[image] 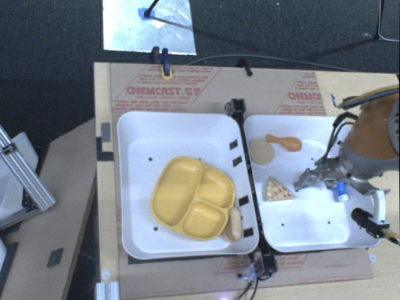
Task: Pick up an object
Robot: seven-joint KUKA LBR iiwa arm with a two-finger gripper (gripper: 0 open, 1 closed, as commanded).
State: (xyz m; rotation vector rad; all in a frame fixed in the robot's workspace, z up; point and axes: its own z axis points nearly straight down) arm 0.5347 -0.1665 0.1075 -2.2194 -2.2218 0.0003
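Over the right bin (pixel 312 239) your pincer (pixel 307 179) hangs just beside the pizza slice (pixel 278 190), though you cannot tell its spread from this angle; nothing is lifted yet, so the grasp and the lift are both left.

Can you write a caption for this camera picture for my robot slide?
Robot gripper reaches into the right bin near a pizza slice; a yellow tray sits in the left bin.
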